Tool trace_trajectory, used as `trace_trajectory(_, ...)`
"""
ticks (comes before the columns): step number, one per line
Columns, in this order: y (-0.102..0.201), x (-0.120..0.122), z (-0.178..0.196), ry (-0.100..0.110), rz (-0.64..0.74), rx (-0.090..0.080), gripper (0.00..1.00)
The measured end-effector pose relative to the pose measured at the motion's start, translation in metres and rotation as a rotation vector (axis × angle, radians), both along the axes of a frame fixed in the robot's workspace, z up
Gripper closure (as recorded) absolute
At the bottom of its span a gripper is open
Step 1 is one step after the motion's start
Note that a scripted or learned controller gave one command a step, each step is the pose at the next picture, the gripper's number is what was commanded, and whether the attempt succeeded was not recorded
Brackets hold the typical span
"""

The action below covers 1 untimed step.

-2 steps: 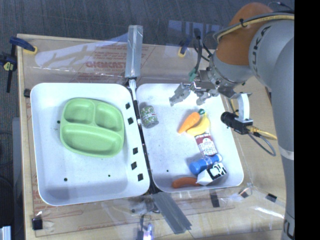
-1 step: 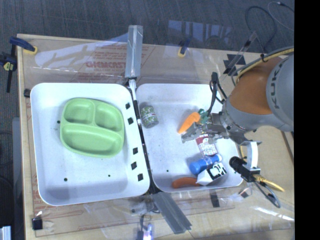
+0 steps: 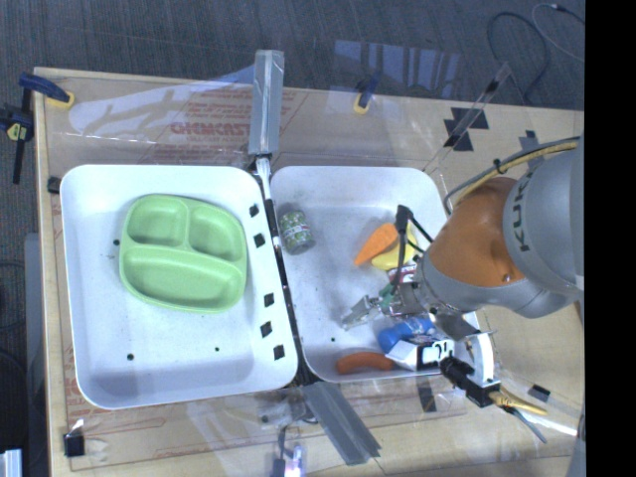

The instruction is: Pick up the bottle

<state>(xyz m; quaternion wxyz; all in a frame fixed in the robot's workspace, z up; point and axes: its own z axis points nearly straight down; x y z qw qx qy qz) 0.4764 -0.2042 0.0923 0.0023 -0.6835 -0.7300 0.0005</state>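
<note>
A blue bottle with a white label lies on its side near the front right corner of the right bin. My gripper reaches in from the right and hangs low over the bin floor, just up and left of the bottle. Nothing shows inside the gripper. The grey arm with its orange band covers the bin's right edge and part of the bottle's far end.
A small round speckled greenish jar sits near the right bin's left wall. An orange and yellow toy lies behind the gripper, an orange sausage shape at the front wall. A green divided plate rests in the left bin.
</note>
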Motion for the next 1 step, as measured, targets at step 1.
trace_trajectory(1,-0.0075,0.0007,0.0858,-0.002,0.079,-0.001,0.00)
